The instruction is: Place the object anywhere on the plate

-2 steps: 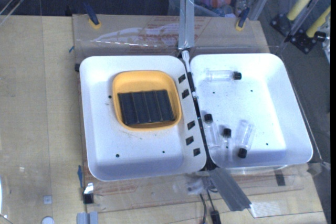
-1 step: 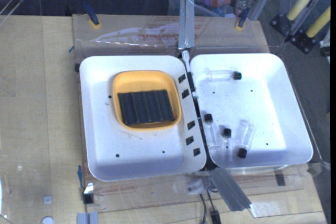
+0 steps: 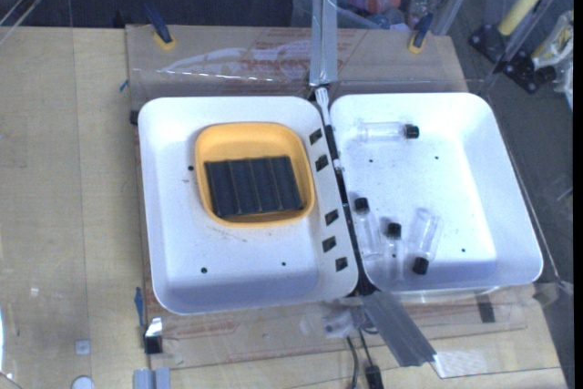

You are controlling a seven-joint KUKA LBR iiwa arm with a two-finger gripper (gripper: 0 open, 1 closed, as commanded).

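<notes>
Gripper: whether it is released, clenched or grasping anything cannot be told from this view. The yellow plate (image 3: pixel 208 146), square with rounded corners, sits in the left white bin (image 3: pixel 164 223), toward the bin's far side. A black ribbed slab (image 3: pixel 253 185) lies flat on the plate, inside its rim and covering most of its floor. The right white bin (image 3: pixel 465 178) adjoins on the plate's right, and a strip with black marks (image 3: pixel 328 196) runs between the two bins. Four clear vials with black caps lie in the right bin, all apart from the plate. One vial (image 3: pixel 383 132) lies on its side, level with the plate's far edge. Three vials (image 3: pixel 423 230) are grouped near the plate's near right corner, beyond the strip; whether they touch one another cannot be told.
</notes>
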